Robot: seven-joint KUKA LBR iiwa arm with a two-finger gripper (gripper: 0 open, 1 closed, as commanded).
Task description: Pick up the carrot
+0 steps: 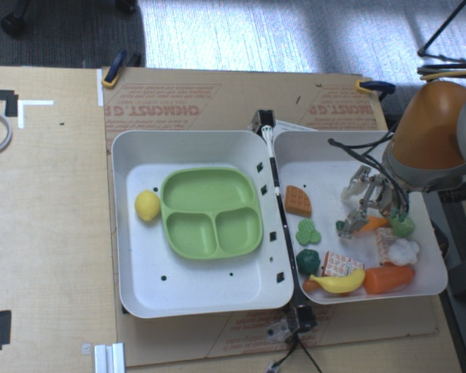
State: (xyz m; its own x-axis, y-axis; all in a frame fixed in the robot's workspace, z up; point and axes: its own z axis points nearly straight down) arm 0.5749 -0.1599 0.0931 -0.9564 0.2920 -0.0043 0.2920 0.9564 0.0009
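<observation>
The carrot [388, 277] is a stubby orange piece lying on its side at the 5 o'clock corner of the right bin [326, 152], its length running roughly from 9 to 3 o'clock against the bin's near wall. Just at its 9 o'clock end lies a banana [338, 284], with a small red-and-white carton [342, 265] touching the banana's upper edge. At the carrot's 12 o'clock sits a white, lumpy item [401, 250], too small to name.

The gripper [356, 222] hangs over the middle of the right bin, at about 11 o'clock from the carrot and apart from it. Its metal fingers point down and toward 7 o'clock, and a small orange piece [372, 224] shows at their tips, though whether they are closed on it cannot be told. The grey arm with its orange band [433, 130] enters from 2 o'clock.

Further out in the same bin lie a waffle-like brown wedge [298, 200], a green leafy piece [307, 231] and a dark green broccoli [307, 260]. The left bin [132, 270] holds a green divided plate [211, 212] and a lemon [147, 205] at the plate's 9 o'clock.
</observation>
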